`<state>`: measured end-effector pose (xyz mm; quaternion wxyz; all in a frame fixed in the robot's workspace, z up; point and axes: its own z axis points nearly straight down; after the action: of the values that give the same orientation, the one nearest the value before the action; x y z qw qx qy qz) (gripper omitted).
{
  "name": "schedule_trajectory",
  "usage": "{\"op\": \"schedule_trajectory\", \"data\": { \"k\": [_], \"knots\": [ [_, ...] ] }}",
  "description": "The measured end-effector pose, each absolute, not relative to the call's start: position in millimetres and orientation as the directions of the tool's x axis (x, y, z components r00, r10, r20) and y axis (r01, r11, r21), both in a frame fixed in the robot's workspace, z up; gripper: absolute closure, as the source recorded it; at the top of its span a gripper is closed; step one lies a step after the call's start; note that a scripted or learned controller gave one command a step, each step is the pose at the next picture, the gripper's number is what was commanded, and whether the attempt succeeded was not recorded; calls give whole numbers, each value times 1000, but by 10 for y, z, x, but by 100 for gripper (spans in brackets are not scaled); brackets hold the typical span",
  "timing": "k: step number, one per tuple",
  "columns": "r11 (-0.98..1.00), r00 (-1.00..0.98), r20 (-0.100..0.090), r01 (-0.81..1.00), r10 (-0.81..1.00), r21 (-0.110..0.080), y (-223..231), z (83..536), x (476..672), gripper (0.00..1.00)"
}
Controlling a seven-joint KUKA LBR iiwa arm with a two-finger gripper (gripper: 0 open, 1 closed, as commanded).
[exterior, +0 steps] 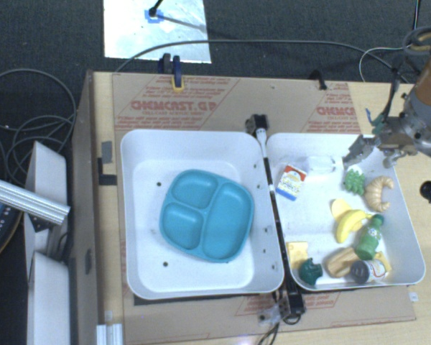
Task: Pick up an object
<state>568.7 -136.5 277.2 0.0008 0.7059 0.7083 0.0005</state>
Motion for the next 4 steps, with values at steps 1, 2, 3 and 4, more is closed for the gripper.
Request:
{"op": "schedule_trajectory", "data": {
  "k": [1,2,3,4],
  "knots": [
    [2,-2,0,1000,1000,-1,-2009,1120,5750,0],
    [1,-1,0,1000,1000,1,-1687,841,5341,0],
    [3,-3,-2,1000,1000,7,-1692,963,5362,100],
    [3,-3,-2,1000,1000,7,-1692,962,5361,0]
  ]
}}
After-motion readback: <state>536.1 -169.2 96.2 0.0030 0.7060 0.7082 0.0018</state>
